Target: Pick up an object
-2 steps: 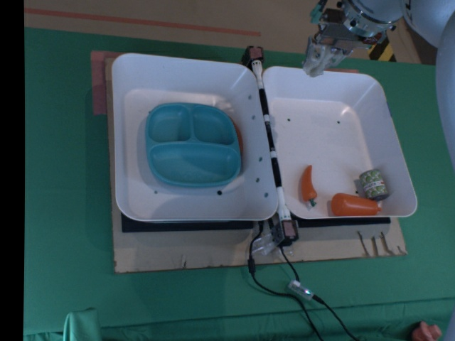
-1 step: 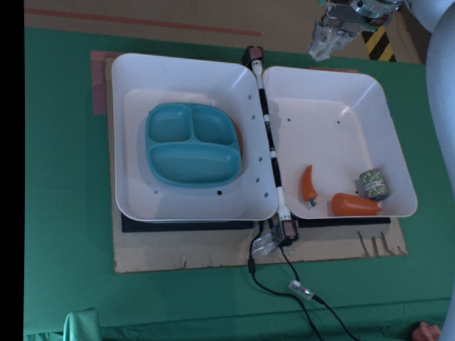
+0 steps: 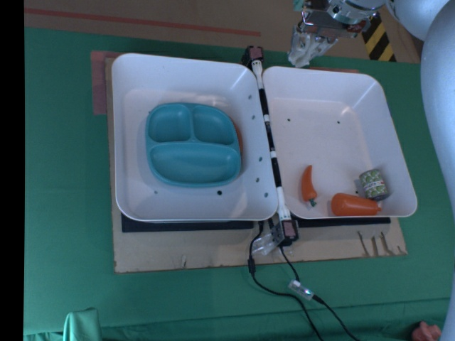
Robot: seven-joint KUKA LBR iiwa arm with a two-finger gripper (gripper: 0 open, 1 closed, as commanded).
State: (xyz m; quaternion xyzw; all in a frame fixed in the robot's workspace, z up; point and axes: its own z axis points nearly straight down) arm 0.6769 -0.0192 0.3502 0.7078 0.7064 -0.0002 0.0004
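Three loose objects in the right bin (image 3: 323,84), all toward its near end. Orange pepper (image 3: 308,185) lying near the middle of that end, stem toward the near side, slightly apart from the divider rail (image 3: 270,144). Orange carrot-like piece (image 3: 353,204) just right of it, lying flat against the near wall, tapered end pointing right. Small can with a green pea label (image 3: 373,184) just beyond the carrot's tip, close to the right wall, seemingly touching or nearly touching the carrot. Nothing lying on top of any of the three; far half of the bin floor bare white.

Gripper (image 3: 304,54) up over the far left corner of the right bin, well apart from all three objects, hanging from the grey arm (image 3: 434,20) reaching in from the right. Cannot tell whether open or closed at this angle; nothing seen held.

Left bin (image 3: 128,77) holding a teal divided plate (image 3: 193,144) with three compartments, lying flat near the middle. Both bins resting on brown cardboard (image 3: 163,258) over a green mat (image 3: 57,190). Black cable (image 3: 284,283) trailing from the near end of the rail toward the near edge. Yellow-and-black striped tape (image 3: 378,40) on the floor beyond the far right corner.
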